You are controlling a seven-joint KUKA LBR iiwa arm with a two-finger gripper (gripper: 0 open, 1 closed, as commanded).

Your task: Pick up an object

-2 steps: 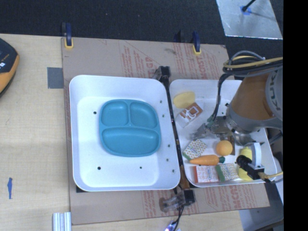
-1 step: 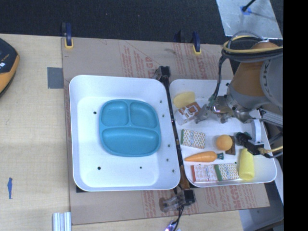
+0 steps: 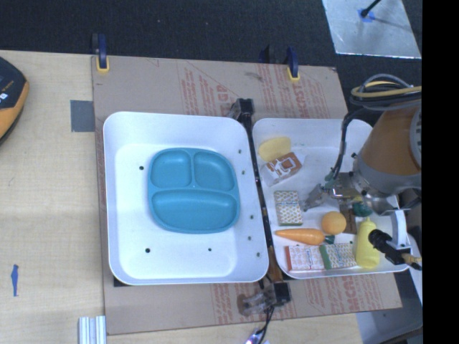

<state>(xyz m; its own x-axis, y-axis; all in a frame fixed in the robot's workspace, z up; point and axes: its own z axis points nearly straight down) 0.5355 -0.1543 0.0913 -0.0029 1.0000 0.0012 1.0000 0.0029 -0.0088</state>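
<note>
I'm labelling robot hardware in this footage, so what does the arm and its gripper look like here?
The arm is a rounded grey body with a broad orange band above the wrist. A black cable loops from it down toward the wrist, and yellow and black cables coil behind it. The gripper is small, metallic grey, with thin fingers below a dark wrist block.

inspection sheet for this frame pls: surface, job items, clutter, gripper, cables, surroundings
surface: bench with cardboard sheet clamped at the far edge, two white bins on it.
job items: right bin holds a carrot, orange ball, yellow bottle, small packets.
clutter: blue divided plate in left bin.
gripper: gripper low over the right bin, nothing seen between its fingers.
cables: yellow-black loop behind the arm.
surroundings: dark floor, orange-black device at far left.
</note>
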